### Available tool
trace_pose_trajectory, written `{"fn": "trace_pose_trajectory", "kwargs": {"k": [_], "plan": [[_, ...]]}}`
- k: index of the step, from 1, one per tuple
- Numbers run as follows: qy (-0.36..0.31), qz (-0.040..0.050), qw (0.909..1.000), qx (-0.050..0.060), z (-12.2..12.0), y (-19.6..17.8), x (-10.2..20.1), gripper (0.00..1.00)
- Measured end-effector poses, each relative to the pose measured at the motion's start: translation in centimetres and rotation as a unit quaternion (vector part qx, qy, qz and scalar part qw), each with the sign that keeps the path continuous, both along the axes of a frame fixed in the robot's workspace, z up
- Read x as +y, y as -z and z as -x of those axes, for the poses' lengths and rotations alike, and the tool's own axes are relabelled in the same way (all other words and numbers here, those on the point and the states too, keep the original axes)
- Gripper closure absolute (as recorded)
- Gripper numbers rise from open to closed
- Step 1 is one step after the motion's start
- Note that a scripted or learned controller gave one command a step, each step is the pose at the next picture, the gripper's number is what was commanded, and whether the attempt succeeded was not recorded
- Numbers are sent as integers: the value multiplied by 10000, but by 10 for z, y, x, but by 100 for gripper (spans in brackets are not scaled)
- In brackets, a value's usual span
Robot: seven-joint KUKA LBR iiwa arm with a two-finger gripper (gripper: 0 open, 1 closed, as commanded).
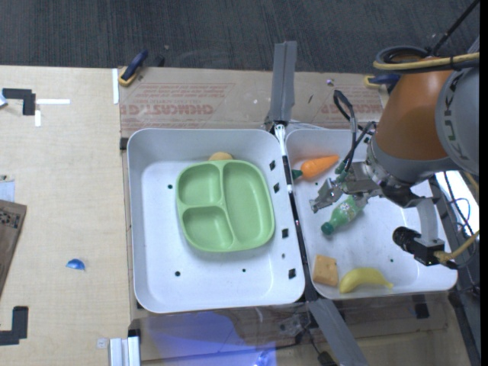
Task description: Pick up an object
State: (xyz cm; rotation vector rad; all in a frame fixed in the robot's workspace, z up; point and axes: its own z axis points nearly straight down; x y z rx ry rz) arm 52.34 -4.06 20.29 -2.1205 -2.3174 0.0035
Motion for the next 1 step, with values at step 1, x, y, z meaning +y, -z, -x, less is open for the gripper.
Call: {"fn": "trace_pose_trajectory", "kwargs": {"k": [1], "plan": [[1, -3, 10000, 6, 17, 67, -91, 0]]}}
